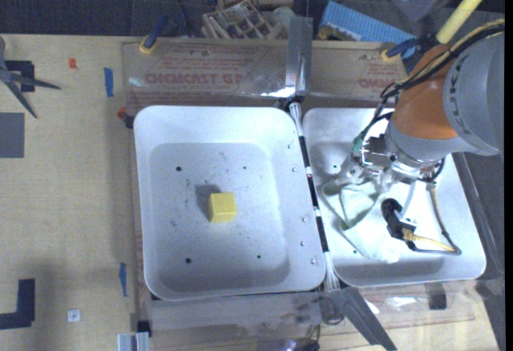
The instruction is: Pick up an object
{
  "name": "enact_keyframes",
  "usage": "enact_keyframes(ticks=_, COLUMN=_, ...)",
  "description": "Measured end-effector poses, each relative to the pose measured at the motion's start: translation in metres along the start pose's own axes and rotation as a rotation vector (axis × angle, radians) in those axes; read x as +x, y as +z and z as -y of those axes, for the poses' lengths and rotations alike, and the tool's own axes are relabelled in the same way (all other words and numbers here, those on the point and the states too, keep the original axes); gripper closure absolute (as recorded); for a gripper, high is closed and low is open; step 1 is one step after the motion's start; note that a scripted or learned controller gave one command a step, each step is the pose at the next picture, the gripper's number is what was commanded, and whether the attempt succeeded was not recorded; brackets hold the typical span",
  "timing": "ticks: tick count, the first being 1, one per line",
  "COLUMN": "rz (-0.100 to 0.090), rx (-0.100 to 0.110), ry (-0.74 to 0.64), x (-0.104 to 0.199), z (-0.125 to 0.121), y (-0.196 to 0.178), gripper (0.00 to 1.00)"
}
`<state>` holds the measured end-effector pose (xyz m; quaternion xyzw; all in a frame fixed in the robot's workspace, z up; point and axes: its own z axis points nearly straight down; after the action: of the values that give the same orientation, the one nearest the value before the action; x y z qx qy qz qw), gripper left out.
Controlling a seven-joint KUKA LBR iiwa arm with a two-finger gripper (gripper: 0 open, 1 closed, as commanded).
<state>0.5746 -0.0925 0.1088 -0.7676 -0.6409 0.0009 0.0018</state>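
Watching from my desk, I worry that a try from here misses: the tool (365,181) hangs low inside the right bin (465,261), while the only thing to pick, a yellow block (223,207), lies well apart from it, near the middle of the left bin (160,133). A descent here would meet only bare floor. I cannot tell how the tool stands. The block looks small, cube-like, plain yellow, lying flat with a soft shadow beside it.
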Motion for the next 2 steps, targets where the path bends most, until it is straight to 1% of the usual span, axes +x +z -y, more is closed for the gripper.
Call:
enact_keyframes(ticks=1, rz=0.001, rx=-0.004, ry=0.007, x=-0.003, z=-0.001, y=-0.01, gripper=1.0)
enact_keyframes(ticks=2, rz=0.001, rx=-0.01, ry=0.233, x=0.0, z=-0.039, y=0.02, gripper=1.0)
